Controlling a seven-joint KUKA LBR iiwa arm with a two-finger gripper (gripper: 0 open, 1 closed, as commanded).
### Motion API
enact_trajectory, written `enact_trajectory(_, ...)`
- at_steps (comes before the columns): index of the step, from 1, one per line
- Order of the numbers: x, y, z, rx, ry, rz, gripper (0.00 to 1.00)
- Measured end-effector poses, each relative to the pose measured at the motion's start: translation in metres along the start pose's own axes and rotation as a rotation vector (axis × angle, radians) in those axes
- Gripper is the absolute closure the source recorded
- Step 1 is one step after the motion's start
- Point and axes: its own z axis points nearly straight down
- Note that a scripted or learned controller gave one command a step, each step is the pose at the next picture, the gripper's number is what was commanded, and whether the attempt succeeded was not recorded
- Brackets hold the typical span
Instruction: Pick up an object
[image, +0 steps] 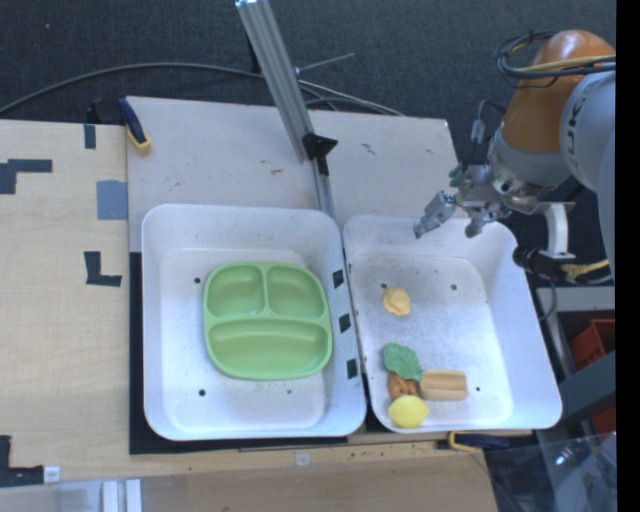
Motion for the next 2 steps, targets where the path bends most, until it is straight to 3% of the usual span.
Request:
enact_trajectory(1, 0.0, 0.0, 0.0, 0.0, 0.0, 0.0, 0.0)
enact_trajectory(2, 0.007, -0.002, 0.046, 0.004, 0.0, 0.001, 0.0)
